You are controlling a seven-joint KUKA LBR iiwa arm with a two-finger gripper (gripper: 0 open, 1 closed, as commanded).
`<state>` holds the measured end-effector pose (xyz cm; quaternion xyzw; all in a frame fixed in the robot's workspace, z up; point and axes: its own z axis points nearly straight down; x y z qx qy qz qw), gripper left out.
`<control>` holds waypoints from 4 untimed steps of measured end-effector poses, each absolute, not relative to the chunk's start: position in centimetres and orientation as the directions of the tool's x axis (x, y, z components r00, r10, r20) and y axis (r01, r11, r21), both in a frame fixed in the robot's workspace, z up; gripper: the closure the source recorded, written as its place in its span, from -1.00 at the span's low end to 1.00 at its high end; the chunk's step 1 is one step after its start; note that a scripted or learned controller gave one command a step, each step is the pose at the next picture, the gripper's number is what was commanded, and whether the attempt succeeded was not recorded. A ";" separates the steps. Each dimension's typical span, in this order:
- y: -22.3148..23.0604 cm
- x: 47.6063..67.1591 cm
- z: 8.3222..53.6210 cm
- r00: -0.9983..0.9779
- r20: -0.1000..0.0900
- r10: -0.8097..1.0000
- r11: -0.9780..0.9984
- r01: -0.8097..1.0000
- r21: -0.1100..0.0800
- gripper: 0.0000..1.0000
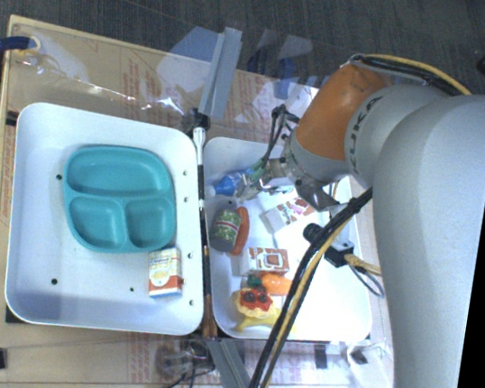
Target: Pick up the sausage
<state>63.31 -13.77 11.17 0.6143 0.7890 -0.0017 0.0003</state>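
The grey arm takes up most of the right side, its bulk covering the far right part of the right bin and whatever lies under it. The orange band sits above the wrist, and the wrist drops down over the upper end of that bin. The gripper is lost among cables and dark parts there; I cannot tell how it stands or whether anything is in it.

The bench is pale wood with a sheet of clear plastic wrinkled across its top edge. The left bin is in plain sight and holds a teal divided plate and, just below the plate's lower right corner, a small carton lying near the bin's right wall.

In the right bin the sausage lies close to the left wall, a reddish-brown strip tucked against a dark green can-like item that touches it and hides part of it. Below are a small white box, something orange, and a yellow and red toy. A blue item and white packets lie up near the wrist, too blurred to name.
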 end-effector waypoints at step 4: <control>-9.5 55.3 22.4 -0.537 0.001 0.844 0.537 0.844 -0.001 1.00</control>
